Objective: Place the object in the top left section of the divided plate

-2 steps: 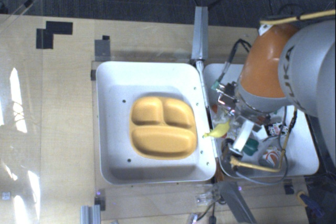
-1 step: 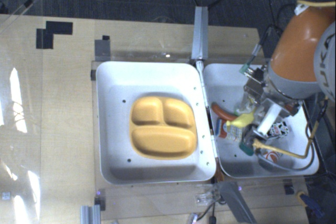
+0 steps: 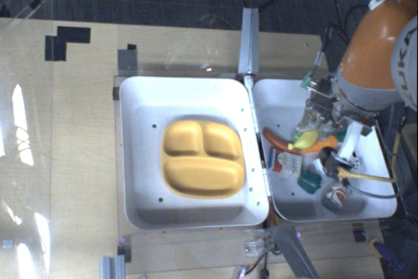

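Plate (image 3: pixel 202 159), yellow and divided, lies flat near the middle of the left bin (image 3: pixel 140 140), apart from every wall. It has two small sections on the far side and one wide section on the near side; the top left section (image 3: pixel 185 138) shows only its own yellow surface.

All the loose items sit in the right bin (image 3: pixel 281 101), clustered around its middle. The arm (image 3: pixel 375 62) reaches in from the right, and the gripper (image 3: pixel 312 129) hangs low over this cluster, right above a small yellow item (image 3: pixel 305 138), perhaps touching it. At this angle I cannot tell whether the gripper is open or closed, or whether it holds anything.

A long red-orange piece (image 3: pixel 277 139) lies to the left of the yellow item, near the wall between the bins. An orange piece (image 3: pixel 324 144) lies just right of the yellow item. Nearer the camera are a white packet (image 3: pixel 287 161) with red and blue print, a teal block (image 3: pixel 309 181) just beside it, and a round red-and-white thing (image 3: pixel 336 195) by the near wall.
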You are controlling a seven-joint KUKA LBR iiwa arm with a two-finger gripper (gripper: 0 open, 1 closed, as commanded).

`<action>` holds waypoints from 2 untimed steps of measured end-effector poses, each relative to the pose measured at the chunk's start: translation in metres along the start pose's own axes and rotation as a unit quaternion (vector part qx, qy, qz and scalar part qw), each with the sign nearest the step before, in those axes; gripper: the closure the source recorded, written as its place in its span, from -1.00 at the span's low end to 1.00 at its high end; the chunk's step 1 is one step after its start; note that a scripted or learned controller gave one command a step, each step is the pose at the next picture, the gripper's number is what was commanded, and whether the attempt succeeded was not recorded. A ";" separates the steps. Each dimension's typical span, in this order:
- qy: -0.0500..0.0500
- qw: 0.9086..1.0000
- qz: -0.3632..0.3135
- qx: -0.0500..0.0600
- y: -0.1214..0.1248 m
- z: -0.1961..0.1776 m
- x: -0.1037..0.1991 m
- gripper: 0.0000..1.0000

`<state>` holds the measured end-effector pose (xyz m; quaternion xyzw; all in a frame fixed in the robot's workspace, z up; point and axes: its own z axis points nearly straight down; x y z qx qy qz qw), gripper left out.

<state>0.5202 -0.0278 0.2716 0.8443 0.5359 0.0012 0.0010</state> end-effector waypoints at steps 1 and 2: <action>0.001 1.000 0.017 0.000 -0.019 -0.039 -0.016 1.00; 0.000 0.998 -0.069 0.000 -0.051 -0.005 0.032 1.00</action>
